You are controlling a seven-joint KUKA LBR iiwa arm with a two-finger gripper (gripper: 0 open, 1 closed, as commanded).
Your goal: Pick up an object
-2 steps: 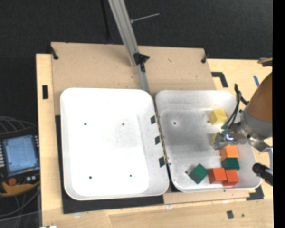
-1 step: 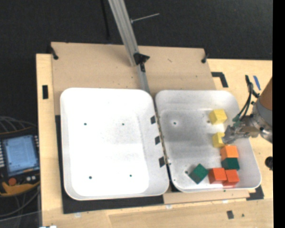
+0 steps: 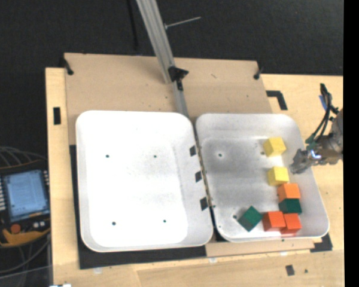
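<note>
The right bin (image 3: 239, 130) holds several small blocks. Two yellow blocks lie near its right side, one at the upper right (image 3: 274, 146) and one below it (image 3: 278, 175). An orange block (image 3: 289, 191) sits over a dark green block (image 3: 291, 205). Two orange blocks (image 3: 281, 221) rest at the bottom right, beside a tilted green block (image 3: 249, 218). My gripper (image 3: 304, 159) hangs at the bin's right rim, just right of the lower yellow block, with nothing seen between its fingers.
The left bin (image 3: 137, 178) stands beside the right one. A grey metal pole (image 3: 158, 37) slants down from the top to the gap between the bins. A teach pendant (image 3: 21, 199) lies off the bench's left edge.
</note>
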